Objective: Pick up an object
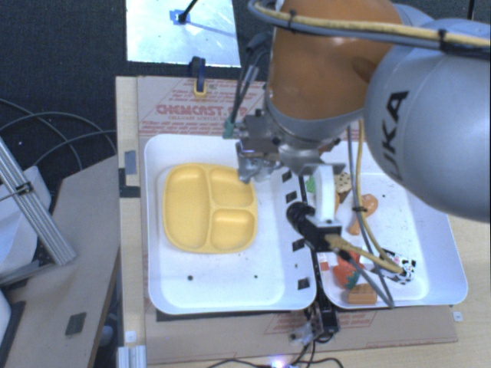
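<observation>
Left bin (192, 290): the yellow divided tray (208, 208) lies flat, its long side running toward me. My gripper (247, 167) hangs just above the tray's far right corner, so the rim sits directly beneath and slightly left. Whether I'm clenched or released, I cannot tell. Right bin (441, 282): small toys (360, 205) scattered, further from me.

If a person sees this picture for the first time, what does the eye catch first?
First comes the big grey and orange arm, which reaches in from the right and covers the middle of the bench. Next is the yellow tray with compartments, lying in the left bin. Small colourful objects lie scattered in the right bin.
</observation>
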`<action>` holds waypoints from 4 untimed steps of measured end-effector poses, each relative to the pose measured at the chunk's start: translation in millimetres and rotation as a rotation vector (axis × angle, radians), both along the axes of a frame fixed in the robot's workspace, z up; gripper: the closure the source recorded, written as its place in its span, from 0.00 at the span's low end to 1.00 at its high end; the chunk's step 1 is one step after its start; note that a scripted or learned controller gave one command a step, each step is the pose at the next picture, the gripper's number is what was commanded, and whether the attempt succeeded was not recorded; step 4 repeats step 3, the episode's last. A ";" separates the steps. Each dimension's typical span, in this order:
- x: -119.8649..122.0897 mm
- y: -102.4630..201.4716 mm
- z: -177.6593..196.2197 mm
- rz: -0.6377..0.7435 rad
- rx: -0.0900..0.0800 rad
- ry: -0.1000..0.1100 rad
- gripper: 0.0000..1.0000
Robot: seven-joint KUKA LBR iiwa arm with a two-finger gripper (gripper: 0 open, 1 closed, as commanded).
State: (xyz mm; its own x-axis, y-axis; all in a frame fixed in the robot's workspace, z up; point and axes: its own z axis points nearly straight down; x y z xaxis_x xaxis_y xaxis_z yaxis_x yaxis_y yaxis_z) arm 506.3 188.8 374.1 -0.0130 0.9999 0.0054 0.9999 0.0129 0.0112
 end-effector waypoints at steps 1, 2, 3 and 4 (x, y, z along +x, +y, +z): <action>53.5 27.6 -193.9 -0.009 -0.009 0.019 1.00; -22.0 44.9 -204.7 -0.006 -0.006 0.019 1.00; 32.6 4.3 -258.4 -0.016 -0.006 0.011 1.00; 32.6 4.3 -258.4 -0.016 -0.006 0.011 1.00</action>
